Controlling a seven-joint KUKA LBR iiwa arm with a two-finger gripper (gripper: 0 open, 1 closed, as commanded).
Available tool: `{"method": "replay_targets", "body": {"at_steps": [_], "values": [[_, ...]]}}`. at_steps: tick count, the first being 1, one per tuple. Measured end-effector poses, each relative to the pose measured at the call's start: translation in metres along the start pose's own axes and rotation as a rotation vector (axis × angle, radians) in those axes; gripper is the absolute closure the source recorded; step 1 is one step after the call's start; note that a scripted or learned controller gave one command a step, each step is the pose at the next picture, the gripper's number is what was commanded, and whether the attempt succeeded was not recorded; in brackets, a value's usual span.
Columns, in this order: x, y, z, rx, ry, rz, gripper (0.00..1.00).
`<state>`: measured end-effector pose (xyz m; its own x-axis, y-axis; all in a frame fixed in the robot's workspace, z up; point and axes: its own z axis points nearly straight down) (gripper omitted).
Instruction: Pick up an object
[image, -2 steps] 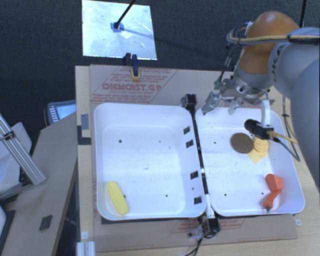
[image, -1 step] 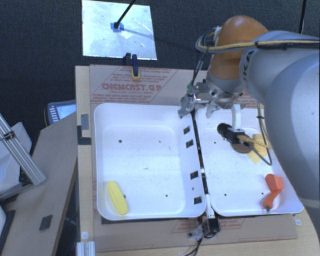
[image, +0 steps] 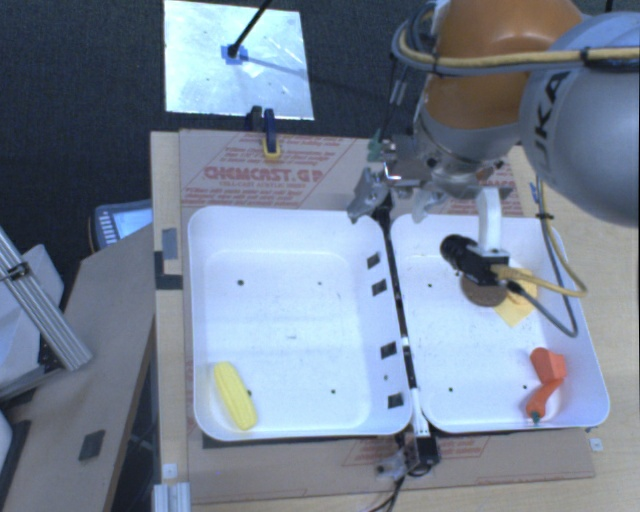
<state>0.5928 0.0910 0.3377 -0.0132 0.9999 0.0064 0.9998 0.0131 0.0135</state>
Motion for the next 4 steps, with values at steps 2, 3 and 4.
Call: {"method": "replay_targets", "body": {"at_steps": [2, 3, 4], "values": [[0.147, -0.046, 0.176, 0.014, -0.004, 0.004, 0.0], [0.143, -0.073, 0.243, 0.014, -0.005, 0.013, 0.0], [0.142, -0.013, 0.234, 0.007, -0.005, 0.011, 0.0]]}}
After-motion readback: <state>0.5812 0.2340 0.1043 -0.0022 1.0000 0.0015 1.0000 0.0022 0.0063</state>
